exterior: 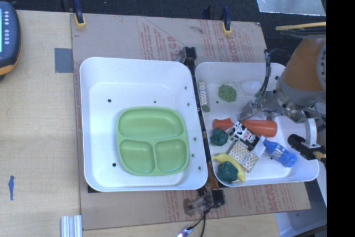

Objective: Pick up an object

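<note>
On the table, largest first:
Left bin (94, 119): holds a green divided plate (151, 140).
Right bin (302, 175): toys crowd its 6 o'clock half.
Arm (302, 72): at 3 o'clock.
Tool (259, 109): state unclear, above the orange toy (260, 127).
Blue toy (280, 154): at 5 o'clock.

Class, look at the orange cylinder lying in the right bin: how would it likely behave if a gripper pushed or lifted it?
The orange cylinder lies on its side, so it would probably roll when nudged. Its smooth surface suggests it may slip. Toys crowd its left, so a push would likely disturb them.
</note>
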Tool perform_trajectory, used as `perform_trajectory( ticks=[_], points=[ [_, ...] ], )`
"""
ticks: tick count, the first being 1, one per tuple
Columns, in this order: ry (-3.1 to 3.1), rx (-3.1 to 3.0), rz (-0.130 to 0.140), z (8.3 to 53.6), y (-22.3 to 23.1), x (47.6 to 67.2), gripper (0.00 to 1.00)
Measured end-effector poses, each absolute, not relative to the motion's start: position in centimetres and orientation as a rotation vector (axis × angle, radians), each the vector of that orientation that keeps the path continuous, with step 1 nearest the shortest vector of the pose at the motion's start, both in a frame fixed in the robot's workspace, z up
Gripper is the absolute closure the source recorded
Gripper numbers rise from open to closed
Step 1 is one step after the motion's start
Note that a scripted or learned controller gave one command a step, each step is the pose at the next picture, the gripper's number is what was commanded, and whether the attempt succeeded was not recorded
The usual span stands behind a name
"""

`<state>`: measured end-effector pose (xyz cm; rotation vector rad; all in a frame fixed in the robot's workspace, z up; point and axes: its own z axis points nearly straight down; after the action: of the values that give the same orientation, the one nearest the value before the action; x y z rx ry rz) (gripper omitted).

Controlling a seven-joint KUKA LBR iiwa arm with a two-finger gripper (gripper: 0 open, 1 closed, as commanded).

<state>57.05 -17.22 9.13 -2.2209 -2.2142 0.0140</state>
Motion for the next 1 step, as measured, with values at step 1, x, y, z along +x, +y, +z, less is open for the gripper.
perform_trajectory(
  ticks=[1],
  points=[
    [-2.199, -2.201, 0.038, 8.66, -13.02, 65.00, 0.00]
  ],
)
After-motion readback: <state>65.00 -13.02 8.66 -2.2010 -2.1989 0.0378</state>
